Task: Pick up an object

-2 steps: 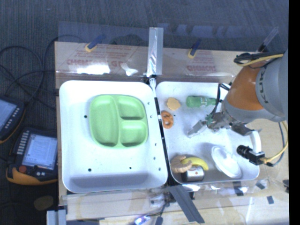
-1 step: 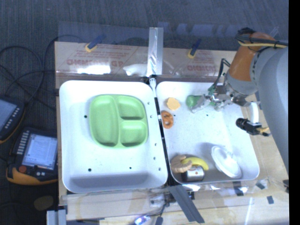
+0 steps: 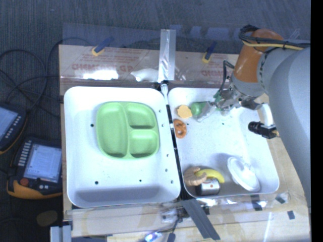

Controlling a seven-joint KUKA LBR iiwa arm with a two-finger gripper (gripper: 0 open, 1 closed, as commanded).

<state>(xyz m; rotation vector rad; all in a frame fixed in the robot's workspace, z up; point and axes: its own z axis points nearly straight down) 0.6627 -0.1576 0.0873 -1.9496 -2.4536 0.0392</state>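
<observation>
Nearest me lay a yellow plastic banana (image 3: 211, 175); my gripper (image 3: 206, 113), whose state I couldn't tell, hovered beside a small green object (image 3: 198, 106) at twelve o'clock, needing descent.

looks like a robotics lab: grey carpet (image 3: 101, 9), loose cables (image 3: 20, 84), a teach pendant (image 3: 35, 165) on the floor, clamps (image 3: 101, 46) on the surface (image 3: 116, 64).

Right bin (image 3: 262, 150) centre is open floor — clutter along left wall & near edge: pretzel (image 3: 180, 128), banana (image 3: 211, 175), white cup (image 3: 243, 173). Left bin (image 3: 81, 185) mid blocked by green tray (image 3: 127, 129).
</observation>
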